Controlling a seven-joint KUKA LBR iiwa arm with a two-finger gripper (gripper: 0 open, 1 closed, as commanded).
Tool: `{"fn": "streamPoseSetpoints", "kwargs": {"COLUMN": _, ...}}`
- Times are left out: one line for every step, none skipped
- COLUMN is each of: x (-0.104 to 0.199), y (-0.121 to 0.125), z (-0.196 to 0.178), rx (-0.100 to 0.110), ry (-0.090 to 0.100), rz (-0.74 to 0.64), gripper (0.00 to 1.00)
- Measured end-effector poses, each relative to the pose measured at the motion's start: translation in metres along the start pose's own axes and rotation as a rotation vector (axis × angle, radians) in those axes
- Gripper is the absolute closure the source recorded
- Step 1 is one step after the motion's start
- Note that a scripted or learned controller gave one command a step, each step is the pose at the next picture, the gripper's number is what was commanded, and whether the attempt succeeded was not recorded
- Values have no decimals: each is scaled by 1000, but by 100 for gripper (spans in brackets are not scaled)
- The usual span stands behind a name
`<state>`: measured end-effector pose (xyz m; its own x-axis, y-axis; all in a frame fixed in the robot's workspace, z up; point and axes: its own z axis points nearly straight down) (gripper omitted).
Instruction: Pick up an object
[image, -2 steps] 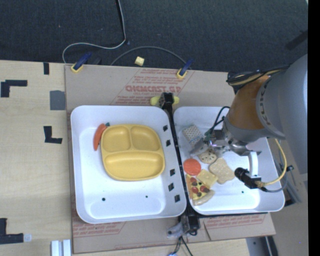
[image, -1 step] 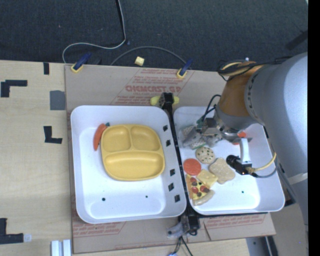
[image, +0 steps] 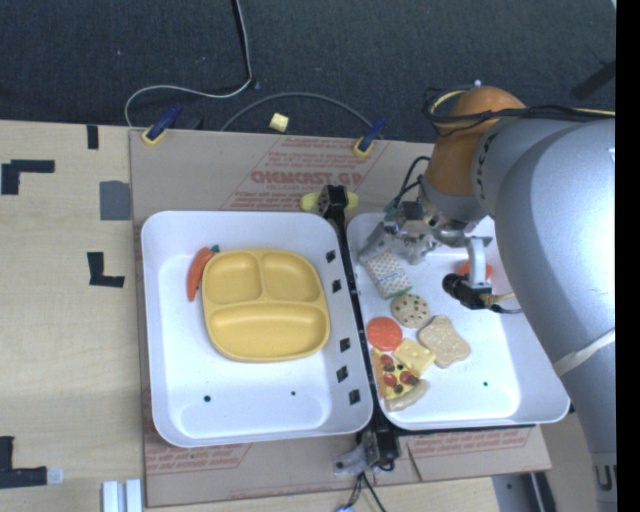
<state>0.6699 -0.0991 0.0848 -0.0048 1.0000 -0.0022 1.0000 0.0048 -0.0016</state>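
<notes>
**Gripper low over the upper part of the right bin, toy food below it**

Left bin (image: 170, 400), centre-left of frame: a yellow divided plate (image: 266, 303) lies flat in it, and an orange carrot (image: 198, 272) lies along the plate's left edge, touching or nearly so.

Right bin (image: 500, 385), centre-right: a loose cluster of toy food near the divider. From the top down: a pale patterned packet (image: 386, 269), a round cookie (image: 409, 308), a red disc, likely a tomato slice (image: 384, 332), a slice of toast (image: 444, 340), a yellow cheese wedge (image: 413, 355), and a pizza slice (image: 399, 381) at the bottom.

The gripper (image: 408, 231) sits in the upper part of the right bin, just above the packet. I cannot tell how far its jaws are parted, nor whether they have anything; arm and cabling hide them.

Handling, judged: the pieces look like light, stiff plastic, smooth and apt to slip. Most lie flat, so edges are the only purchase. The packet is nearest and appears bulkier; closing across its narrow width looks the best hold. Neighbours are near enough to be nudged.
</notes>
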Motion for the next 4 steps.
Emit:
{"fn": "streamPoseSetpoints", "kwargs": {"x": -27, "y": -98, "z": -2, "rx": -4, "ry": 1, "rz": 8, "gripper": 0}}
{"fn": "streamPoseSetpoints", "kwargs": {"x": 7, "y": -25, "z": 0, "rx": -7, "ry": 1, "rz": -1, "gripper": 0}}
{"fn": "streamPoseSetpoints", "kwargs": {"x": 5, "y": -28, "z": -10, "rx": -3, "ry": 1, "rz": 2, "gripper": 100}}
{"fn": "streamPoseSetpoints", "kwargs": {"x": 79, "y": -73, "z": -104, "rx": -3, "ry": 5, "rz": -2, "gripper": 100}}
